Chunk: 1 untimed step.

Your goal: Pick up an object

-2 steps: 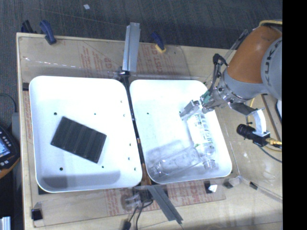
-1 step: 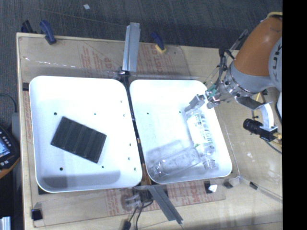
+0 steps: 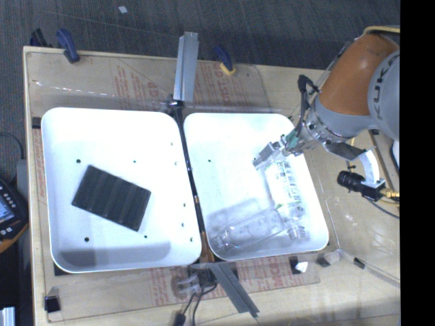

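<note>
Over on the left we see the left bin [image 3: 54, 128] with a dark ribbed slab [image 3: 111, 197] lying flat, tilted, near its middle. Moving across, the right bin [image 3: 224, 124] holds two clear plastic bottles: one [image 3: 246, 229] lying along the near wall, another [image 3: 288, 192] running down the right side, their ends close together. At the right, the gripper [image 3: 270, 153] hangs above that second bottle's top end; we can't tell how its fingers are set.

Bright overhead light, white bins [image 3: 109, 124] glaring, soft shadows at near walls, slightly grainy
</note>
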Each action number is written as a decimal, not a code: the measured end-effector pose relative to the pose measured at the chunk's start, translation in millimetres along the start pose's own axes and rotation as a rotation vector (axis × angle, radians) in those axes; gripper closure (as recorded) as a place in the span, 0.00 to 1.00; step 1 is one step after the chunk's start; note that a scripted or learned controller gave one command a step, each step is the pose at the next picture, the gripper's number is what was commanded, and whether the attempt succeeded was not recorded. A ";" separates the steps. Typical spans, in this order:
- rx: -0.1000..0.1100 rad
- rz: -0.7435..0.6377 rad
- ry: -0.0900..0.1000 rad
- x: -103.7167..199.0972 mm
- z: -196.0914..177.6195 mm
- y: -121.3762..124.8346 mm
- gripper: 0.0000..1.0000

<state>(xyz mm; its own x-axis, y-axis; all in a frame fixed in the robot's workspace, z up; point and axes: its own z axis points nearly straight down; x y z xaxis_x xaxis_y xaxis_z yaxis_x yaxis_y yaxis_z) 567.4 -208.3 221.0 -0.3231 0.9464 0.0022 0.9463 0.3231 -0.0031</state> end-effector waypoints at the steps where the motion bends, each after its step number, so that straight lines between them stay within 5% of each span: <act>1: 0.000 -0.035 -0.001 -3.4 57.8 11.3 0.00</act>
<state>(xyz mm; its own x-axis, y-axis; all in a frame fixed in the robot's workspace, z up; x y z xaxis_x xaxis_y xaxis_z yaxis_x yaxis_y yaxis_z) 578.9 -207.8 163.2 -0.3560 0.9345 0.0018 0.9345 0.3560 -0.0034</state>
